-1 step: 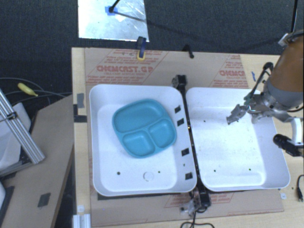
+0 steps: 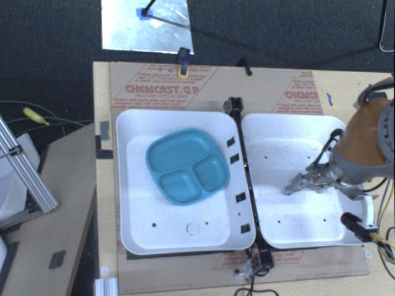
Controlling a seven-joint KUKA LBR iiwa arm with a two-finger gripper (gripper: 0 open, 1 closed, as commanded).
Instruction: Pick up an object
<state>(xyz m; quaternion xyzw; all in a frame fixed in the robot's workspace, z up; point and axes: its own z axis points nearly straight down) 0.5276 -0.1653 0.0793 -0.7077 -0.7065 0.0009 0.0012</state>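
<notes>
Grasp not yet made: the pincer [image 2: 295,185] hangs low over the right bin [image 2: 290,128] (whether open or closed cannot be told) with nothing visibly held, while the blue tray [image 2: 185,165] lies in the left bin [image 2: 133,128], well apart.

There are two white bins: the left bin [image 2: 133,184] and the right bin [image 2: 290,227], touching side by side. One blue plate [image 2: 187,165] with three compartments lies in the left bin, near its middle. One arm [image 2: 369,142] with one gripper [image 2: 295,186] is over the right bin.
</notes>
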